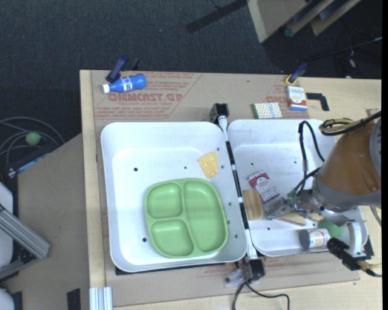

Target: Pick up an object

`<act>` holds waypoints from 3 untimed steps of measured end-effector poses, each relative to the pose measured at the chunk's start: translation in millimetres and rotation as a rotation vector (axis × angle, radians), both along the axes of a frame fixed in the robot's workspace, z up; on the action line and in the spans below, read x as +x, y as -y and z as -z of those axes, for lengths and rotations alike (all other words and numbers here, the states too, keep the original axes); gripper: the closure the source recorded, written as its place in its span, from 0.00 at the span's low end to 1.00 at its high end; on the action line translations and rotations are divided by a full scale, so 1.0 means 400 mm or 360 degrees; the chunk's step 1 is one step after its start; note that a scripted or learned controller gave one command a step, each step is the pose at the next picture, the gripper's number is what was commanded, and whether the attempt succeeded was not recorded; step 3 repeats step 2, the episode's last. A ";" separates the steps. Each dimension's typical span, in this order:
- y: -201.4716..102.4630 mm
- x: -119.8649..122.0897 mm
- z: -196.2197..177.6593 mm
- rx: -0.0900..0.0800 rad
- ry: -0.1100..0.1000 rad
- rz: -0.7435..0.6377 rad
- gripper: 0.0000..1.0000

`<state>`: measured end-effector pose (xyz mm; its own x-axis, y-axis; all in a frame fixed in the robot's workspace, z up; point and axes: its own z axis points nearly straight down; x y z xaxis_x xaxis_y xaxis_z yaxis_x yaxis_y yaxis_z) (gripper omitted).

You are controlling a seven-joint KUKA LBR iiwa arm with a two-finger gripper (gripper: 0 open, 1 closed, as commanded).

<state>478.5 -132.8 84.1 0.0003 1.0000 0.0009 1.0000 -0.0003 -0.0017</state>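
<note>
Floor's a dark blue-grey carpet (73,36) all around. The bench (182,91) is light wood with red printed lettering across the top. Some pale wooden furniture (297,15) sits at the top right with dark cables trailing off it. Coiled grey cable (27,151) on the left, and an aluminium rail (24,233) lower left. Lighting's even, pretty flat.

The brown bench top (182,91) has big red letters printed on it, just above the left white bin (121,157). They look like "GIEMCAST.GR", but some letters are hard to read. The words on the small packets are too tiny to read.
</note>
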 end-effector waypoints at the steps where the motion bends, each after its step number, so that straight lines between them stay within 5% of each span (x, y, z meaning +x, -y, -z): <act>1: 0.000 0.001 -0.024 -0.0001 0.0003 0.0001 1.00; 2: -0.181 0.090 -0.252 0.0000 0.0005 -0.0003 1.00; 3: -0.181 0.090 -0.252 0.0000 0.0005 -0.0003 1.00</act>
